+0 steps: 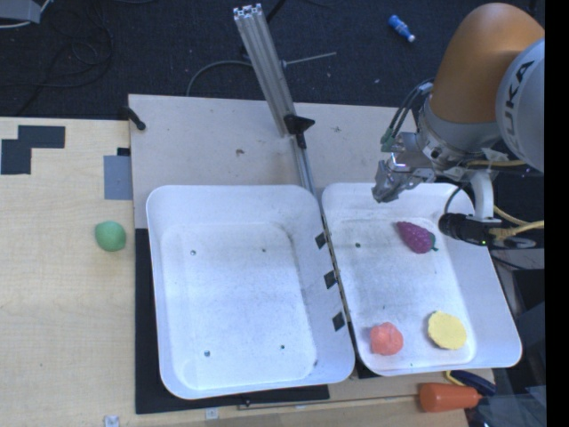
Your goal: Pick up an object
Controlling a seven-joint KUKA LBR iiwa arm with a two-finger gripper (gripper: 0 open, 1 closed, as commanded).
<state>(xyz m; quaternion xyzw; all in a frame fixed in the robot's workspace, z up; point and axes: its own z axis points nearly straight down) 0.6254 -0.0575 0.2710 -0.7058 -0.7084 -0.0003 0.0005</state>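
The arm's upper body is cut off at the 2 o'clock corner, where only its rounded orange band [484,60] and a slice of grey casing show. Below the band the wrist is a tangle of metal, cables and a black cylindrical part, and the gripper [389,189] hangs small and dark over the far rim of the right bin [493,327], at about 11 o'clock of that bin. Its tips blur into one grey lump, so whether it is wide or narrow cannot be told; nothing shows between them.

Inside the right bin lie three small things, well apart. A purple object [415,236], oval and slightly pointed with a tiny green tip, sits toward 1 o'clock, near the gripper but not touching it. A reddish-orange lump [386,338], rough and rounded, lies at 7 o'clock. A yellow disc [446,330], flattish with a wavy edge, lies at 5 o'clock.

The left bin [169,238] is shallow, smooth white plastic with rounded corners and a faintly speckled floor. Black clips sit along the seam where the two bins meet.

A green ball [110,236] rests on the pale wooden bench [53,327] at 9 o'clock, outside the bins. An orange object [449,396] at 5 o'clock, below the right bin, is partly cut off, its shape unclear. A ribbed aluminium bar [267,69] slants from 12 o'clock.
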